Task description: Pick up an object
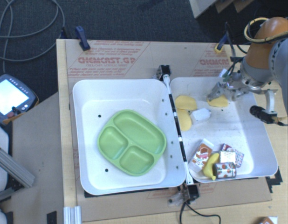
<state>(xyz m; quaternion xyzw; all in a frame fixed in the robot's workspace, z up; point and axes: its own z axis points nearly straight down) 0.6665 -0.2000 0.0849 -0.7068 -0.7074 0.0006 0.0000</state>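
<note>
One claw (220, 93) low in rt bin (256, 139), at yellow piece (219, 102); finger gap can't tell

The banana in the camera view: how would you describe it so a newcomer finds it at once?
Start at the right-hand white bin, the one without the green divided tray. Go to its near corner, where small printed cartons are bunched together. The banana lies among them, between two cartons: it is the only curved, plain yellow piece there, while its neighbours are boxy with red and white print.
</note>
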